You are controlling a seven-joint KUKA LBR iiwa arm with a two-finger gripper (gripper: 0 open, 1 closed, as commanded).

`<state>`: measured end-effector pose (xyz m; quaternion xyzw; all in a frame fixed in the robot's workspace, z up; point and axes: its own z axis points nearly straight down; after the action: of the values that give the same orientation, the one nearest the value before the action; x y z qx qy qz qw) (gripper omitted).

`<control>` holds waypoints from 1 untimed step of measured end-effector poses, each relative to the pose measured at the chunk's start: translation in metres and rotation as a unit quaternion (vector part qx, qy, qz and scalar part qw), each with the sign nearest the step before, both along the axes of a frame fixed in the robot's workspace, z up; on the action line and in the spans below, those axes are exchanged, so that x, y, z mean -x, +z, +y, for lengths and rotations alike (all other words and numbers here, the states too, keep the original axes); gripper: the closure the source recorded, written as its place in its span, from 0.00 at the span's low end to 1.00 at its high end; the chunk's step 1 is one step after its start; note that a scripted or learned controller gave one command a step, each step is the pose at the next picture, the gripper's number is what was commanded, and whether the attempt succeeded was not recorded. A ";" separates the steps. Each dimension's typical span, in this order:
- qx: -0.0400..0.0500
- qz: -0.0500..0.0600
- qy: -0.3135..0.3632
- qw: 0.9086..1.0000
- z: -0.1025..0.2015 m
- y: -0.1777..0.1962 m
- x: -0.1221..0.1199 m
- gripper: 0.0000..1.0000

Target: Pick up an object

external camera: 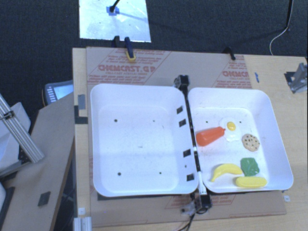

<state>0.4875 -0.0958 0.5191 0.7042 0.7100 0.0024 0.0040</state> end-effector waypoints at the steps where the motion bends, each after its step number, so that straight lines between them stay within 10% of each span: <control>1: -0.001 0.002 0.000 1.000 0.052 0.017 0.001 1.00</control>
<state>0.4868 -0.0436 0.5359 0.7040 0.7102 0.0016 0.0013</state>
